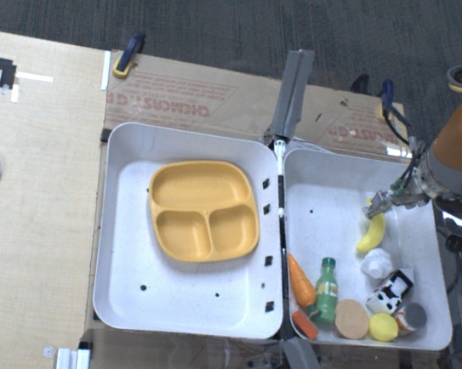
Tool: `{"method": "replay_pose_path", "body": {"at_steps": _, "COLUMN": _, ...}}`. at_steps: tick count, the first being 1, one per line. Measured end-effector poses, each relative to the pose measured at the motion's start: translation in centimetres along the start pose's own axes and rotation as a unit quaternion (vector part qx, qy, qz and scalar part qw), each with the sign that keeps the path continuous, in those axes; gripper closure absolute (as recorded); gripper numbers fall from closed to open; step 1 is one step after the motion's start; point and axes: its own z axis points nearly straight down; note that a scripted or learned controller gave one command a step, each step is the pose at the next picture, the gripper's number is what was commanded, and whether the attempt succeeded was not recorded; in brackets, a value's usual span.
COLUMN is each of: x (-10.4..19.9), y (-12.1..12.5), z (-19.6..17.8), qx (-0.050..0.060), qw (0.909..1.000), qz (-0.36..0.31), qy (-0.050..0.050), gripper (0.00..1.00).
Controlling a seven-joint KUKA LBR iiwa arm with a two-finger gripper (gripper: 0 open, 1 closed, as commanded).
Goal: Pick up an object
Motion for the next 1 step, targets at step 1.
{"method": "replay_pose_path", "body": {"at_steps": 1, "x": -0.1, "y": 0.04, "z": -1.0, "qx": -0.001, "qw": 1.0, "qz": 0.001, "qy": -0.001, "gripper": 1.0}}
